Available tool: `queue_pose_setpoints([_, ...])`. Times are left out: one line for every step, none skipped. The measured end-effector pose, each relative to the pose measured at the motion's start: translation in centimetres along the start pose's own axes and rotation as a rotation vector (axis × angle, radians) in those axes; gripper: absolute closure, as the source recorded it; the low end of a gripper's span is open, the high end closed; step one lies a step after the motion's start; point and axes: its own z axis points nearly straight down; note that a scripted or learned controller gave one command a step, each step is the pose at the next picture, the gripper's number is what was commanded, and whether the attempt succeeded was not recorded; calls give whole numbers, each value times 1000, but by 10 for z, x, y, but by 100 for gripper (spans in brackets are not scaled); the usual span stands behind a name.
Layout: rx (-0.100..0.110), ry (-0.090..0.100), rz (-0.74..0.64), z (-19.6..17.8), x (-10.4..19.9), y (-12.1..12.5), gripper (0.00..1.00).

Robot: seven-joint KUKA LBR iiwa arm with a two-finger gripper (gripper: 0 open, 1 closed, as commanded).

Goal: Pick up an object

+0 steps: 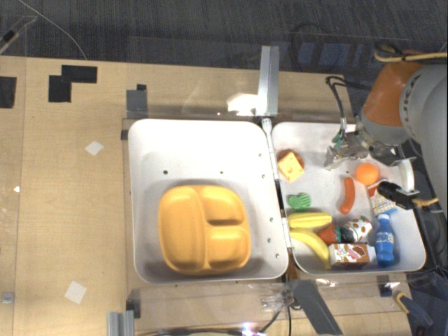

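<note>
**Inspector:** Across the left half of the frame sits the left bin point(140, 187), holding a yellow divided tray point(204, 227). To its right, the right bin point(311, 128) carries the smaller goods.

**Clerk:** And the arm point(413, 103)?

**Inspector:** Upper right, with the gripper point(343, 149) above that bin's top end. Whether its fingers are parted or closed, I cannot tell. Nothing is visibly gripped, so I judge the pick not yet done.

**Clerk:** Nearest candidates?

**Inspector:** Lower centre, two bananas point(310, 232) run roughly left to right. The red sausage point(347, 195) stands nearly vertical in the frame. The orange ball point(367, 173), just right of the gripper, has no long axis.
</note>
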Motion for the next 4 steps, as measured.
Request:
queue_pose_setpoints([1, 1, -1, 1, 1, 0, 0])
queue_pose_setpoints([7, 5, 141, 12, -57, -22, 0])
queue_pose_setpoints([3, 0, 131, 1, -56, -19, 100])
queue_pose_setpoints([7, 4, 127, -56, -56, -27, 100])
